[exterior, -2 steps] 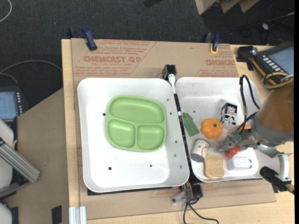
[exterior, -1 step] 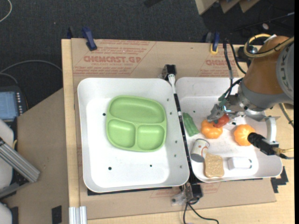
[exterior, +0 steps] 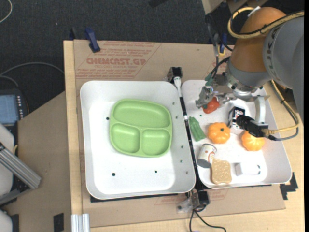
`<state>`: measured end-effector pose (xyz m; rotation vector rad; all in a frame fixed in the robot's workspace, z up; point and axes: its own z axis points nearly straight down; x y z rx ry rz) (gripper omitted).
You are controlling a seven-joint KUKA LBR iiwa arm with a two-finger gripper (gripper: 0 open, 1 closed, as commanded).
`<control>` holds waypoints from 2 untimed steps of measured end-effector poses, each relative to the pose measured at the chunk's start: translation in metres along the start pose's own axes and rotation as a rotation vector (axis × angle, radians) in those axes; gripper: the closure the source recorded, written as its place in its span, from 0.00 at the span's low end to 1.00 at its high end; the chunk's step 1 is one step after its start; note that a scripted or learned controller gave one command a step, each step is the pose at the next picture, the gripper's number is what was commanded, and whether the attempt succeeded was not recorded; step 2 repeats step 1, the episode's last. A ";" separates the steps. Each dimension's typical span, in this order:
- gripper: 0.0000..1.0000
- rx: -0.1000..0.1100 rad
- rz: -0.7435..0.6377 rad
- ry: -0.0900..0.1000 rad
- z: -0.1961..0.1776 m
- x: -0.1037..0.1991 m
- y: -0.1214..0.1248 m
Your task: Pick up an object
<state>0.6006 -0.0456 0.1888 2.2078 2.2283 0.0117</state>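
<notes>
My gripper [exterior: 209, 100] hangs over the back left part of the right bin [exterior: 280, 170]. A small red object [exterior: 211, 106] sits between its fingertips, and the fingers are closed on it. In the same bin lie an orange pumpkin-shaped toy [exterior: 218, 133], an orange ball [exterior: 252, 141], a green stick [exterior: 195, 128], a white cup with red marks [exterior: 206, 153], a slice of toast [exterior: 221, 171], a white block [exterior: 246, 168] and a small black-and-white item [exterior: 237, 116].
The left bin [exterior: 91, 144] holds a green divided plate [exterior: 140, 128]. The arm's grey and orange body [exterior: 256, 42] covers the right bin's back right corner. A black clamp [exterior: 175, 74] sits at the far end of the divider between the bins.
</notes>
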 end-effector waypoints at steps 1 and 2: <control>1.00 0.013 0.002 0.002 0.004 0.071 -0.029; 1.00 0.013 0.002 0.002 0.004 0.071 -0.029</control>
